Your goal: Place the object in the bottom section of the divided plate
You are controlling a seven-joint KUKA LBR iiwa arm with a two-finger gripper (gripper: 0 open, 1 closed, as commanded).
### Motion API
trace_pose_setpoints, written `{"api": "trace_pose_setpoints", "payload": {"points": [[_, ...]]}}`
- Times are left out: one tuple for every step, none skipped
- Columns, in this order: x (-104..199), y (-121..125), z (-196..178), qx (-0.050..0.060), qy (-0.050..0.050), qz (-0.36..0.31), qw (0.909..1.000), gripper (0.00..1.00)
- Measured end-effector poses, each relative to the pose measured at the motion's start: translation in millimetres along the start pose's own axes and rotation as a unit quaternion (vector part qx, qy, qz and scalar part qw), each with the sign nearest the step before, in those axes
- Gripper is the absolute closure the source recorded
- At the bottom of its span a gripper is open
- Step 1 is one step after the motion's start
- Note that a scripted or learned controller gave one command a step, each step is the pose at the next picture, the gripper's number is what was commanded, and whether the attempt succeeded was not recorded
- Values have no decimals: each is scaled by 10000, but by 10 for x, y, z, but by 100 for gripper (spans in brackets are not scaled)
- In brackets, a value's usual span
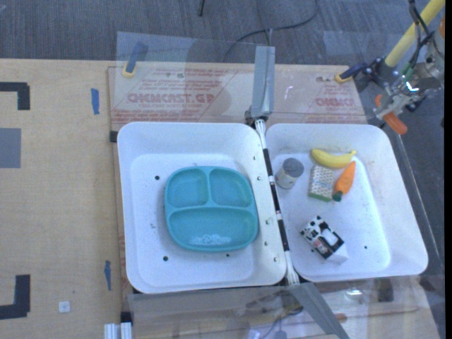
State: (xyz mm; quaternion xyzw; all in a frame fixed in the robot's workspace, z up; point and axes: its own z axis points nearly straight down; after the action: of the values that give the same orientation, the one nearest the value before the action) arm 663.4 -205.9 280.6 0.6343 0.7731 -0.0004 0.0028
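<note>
While parked past the far right corner of the right white plastic bin (pixel 381 217), cannot tell the grey pincer's (pixel 404 94) state. Toward that bin's far edge, clustered: yellow toy banana (pixel 333 157), orange carrot (pixel 345 179), green-and-white sponge block (pixel 321 182). Centred in the left white bin (pixel 134 147): teal divided plastic plate (pixel 210 209). Likely hazards: grabbing two crowded items, or dropping into an upper compartment.
</note>
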Motion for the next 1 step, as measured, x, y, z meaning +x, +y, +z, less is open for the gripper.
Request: {"api": "trace_pose_setpoints", "payload": {"points": [[-154, -44, 451, 16, 15, -22, 10000, 100]]}}
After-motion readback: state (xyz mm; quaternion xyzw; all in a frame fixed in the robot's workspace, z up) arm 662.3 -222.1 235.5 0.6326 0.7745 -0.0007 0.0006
